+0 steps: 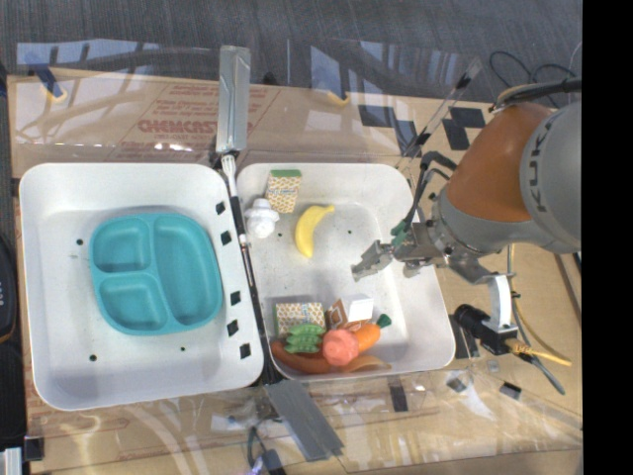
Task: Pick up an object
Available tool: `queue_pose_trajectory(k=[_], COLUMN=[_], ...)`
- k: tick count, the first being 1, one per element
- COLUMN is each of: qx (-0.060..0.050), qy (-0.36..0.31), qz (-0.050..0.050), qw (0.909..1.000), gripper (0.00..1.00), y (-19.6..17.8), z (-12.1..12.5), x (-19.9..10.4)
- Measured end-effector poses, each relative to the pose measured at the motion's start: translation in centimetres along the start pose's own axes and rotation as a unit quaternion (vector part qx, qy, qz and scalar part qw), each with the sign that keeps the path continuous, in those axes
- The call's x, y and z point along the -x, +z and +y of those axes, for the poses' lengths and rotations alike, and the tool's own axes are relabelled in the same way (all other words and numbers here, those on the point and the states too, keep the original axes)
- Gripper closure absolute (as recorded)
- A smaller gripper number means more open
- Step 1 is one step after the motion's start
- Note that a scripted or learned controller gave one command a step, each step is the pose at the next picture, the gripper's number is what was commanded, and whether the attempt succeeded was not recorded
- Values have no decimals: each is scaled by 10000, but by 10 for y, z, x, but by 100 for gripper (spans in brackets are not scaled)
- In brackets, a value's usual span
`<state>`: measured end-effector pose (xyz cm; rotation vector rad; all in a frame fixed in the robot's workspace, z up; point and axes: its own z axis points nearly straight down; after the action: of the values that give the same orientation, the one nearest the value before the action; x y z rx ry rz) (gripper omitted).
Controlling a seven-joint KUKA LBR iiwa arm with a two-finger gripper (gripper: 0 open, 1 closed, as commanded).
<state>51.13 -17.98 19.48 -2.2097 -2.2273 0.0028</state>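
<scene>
**Inspector:** While the gripper (pixel 371 260) hangs over the right bin (pixel 420 315), nothing sits between its fingers; whether they are spread I cannot tell.

**Clerk:** Step?

**Inspector:** Approach, I judge. The banana (pixel 312 229) lies just left of it, apart; next comes a descent centred on a target.

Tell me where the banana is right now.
The banana lies in the right bin, in its upper half, just right of the small white object and below the patterned block, left of the gripper.
</scene>
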Motion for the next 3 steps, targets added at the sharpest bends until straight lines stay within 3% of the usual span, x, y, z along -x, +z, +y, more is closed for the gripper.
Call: queue_pose_trajectory(k=[1, 2, 3], qx=[26, 33, 34], qy=[572, 556, 556], qz=[-3, -8, -10], qw=[9984, 9984, 9984], gripper=[0, 100, 0], y=[103, 93, 93], z=[-33, -32, -32], x=[-29, -29, -29])
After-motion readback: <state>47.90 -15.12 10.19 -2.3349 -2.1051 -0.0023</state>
